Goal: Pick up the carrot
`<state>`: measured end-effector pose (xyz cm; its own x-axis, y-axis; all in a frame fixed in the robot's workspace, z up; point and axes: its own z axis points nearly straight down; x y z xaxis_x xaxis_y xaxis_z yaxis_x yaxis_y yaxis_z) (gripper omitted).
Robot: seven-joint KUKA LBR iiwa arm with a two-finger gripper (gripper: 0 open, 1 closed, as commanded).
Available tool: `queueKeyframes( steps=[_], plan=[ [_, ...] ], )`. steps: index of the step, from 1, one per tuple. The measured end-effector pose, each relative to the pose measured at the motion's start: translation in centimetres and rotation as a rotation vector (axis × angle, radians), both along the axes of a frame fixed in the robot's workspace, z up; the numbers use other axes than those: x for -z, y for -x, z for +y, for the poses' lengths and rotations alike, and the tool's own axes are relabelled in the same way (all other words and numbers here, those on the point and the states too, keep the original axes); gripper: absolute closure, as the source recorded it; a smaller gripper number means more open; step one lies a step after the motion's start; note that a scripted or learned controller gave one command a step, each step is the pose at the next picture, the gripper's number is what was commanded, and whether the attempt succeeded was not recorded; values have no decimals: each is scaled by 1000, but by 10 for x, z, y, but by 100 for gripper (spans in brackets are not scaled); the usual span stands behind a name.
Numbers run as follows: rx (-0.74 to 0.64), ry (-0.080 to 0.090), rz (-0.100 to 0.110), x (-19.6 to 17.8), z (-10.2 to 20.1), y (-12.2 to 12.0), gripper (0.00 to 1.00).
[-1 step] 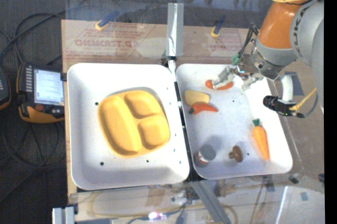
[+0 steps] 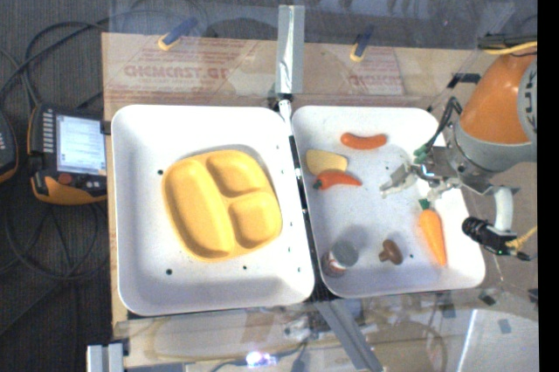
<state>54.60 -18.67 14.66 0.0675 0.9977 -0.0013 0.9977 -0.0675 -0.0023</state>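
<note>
We see the carrot (image 2: 432,237) lying near the right wall of the right bin (image 2: 454,279), its green top pointing up toward the end effector (image 2: 403,179). The end effector hovers just above and left of the carrot, its fingers spread apart with nothing between them. In the same bin lie a sausage (image 2: 363,140), a yellow slice (image 2: 326,161), a red pepper (image 2: 337,180) and a grey cup (image 2: 346,252). The left bin (image 2: 140,274) carries a yellow divided tray (image 2: 223,203).
</note>
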Motion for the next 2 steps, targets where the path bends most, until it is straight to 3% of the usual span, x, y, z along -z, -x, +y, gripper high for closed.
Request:
queueKeyframes(
  steps=[1,2],
  plan=[
    [89,-6,-26,52,-20,27,0],
    [91,0,-25,45,-23,28,100]
  ],
)
